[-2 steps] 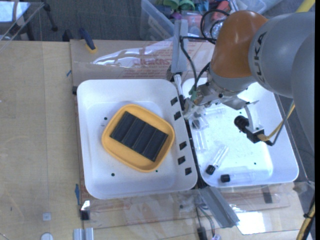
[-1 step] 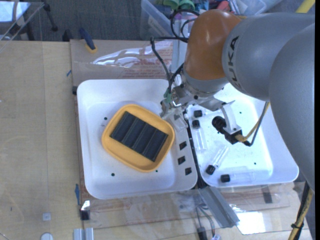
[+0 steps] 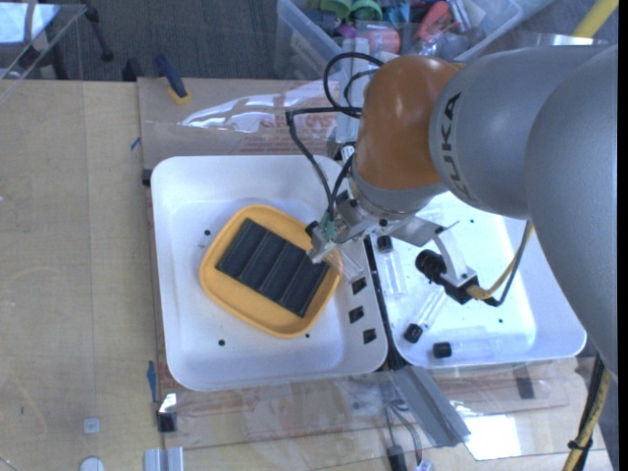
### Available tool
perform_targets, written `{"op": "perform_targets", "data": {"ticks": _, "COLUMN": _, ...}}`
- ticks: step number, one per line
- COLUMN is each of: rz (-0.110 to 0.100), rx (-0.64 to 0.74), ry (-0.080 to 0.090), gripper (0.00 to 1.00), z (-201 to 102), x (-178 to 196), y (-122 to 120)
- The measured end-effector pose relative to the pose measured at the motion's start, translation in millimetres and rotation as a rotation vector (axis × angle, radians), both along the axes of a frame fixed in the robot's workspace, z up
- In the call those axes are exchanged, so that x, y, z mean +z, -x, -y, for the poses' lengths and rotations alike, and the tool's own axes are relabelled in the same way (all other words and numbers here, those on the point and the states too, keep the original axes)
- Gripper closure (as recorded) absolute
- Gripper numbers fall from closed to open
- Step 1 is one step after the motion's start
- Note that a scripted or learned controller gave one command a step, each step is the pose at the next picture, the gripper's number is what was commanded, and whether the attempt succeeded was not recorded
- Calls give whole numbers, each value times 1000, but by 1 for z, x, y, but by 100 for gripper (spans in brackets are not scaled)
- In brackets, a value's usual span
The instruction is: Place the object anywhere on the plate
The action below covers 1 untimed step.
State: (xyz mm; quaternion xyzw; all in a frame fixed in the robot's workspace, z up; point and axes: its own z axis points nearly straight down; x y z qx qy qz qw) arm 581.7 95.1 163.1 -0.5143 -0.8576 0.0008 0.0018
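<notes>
From my station I see the left bin holding a yellow plate, set at a slant and nearer the bin's right side. A dark ribbed panel covers most of the plate's middle.

The arm reaches in over the seam between the bins. The end effector sits right at the plate's right rim, over the edge of the ribbed panel. I cannot tell whether it is wide or narrow, nor whether it holds anything; the wrist hides most of it.

The right bin holds the loose pieces. A clear tube with a dark end lies at a slant near the bin's left side, and a second clear tube lies just beside the seam. A small black piece lies near the front wall. None of these touches the plate.

Beyond the bins, at the back of the worktop, stands a clear tub heaped with coloured odds and ends.
</notes>
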Motion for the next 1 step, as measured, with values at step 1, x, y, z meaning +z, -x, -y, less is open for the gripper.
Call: {"op": "perform_targets", "data": {"ticks": 1, "rz": 1, "rx": -1, "ry": 0, "gripper": 0, "z": 1, "x": 0, "y": 0}}
